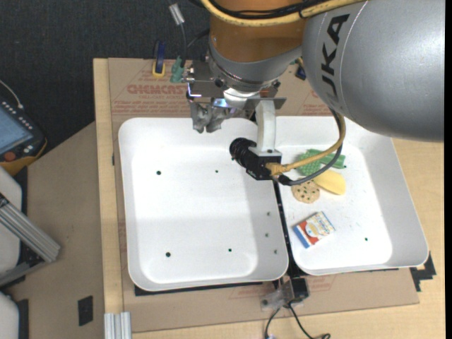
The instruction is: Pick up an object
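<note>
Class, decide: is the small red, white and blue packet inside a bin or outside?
Inside: the packet lies on the right bin's floor.

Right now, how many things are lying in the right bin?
4: a green item at the back, a yellow piece and a round cookie mid-bin, a small packet nearer the front. The arm may hide more.
</note>
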Controlling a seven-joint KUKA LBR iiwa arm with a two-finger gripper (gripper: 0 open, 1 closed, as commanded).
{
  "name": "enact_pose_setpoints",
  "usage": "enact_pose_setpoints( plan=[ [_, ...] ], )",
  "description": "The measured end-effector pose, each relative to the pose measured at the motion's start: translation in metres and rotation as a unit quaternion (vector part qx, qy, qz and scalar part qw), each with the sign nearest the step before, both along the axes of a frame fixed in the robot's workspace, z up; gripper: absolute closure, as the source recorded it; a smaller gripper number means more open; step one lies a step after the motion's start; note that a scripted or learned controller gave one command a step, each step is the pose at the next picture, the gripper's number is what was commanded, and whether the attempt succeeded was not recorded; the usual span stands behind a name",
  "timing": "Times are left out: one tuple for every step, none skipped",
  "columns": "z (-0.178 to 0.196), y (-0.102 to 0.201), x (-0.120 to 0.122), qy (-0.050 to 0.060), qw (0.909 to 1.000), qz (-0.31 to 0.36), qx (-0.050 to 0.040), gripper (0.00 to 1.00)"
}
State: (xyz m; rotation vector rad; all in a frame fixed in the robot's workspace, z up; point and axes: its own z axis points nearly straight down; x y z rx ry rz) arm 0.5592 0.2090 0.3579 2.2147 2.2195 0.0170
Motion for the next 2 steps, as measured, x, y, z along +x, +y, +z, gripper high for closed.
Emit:
enact_pose_setpoints(
  plan=[
    [0.0822,-0.0266,-0.0089,0.000,1.0000,-0.002,-0.0001,1.00],
    [0.0871,-0.0247,-0.0090,0.004,1.0000,-0.002,-0.0009,1.00]
  ],
)
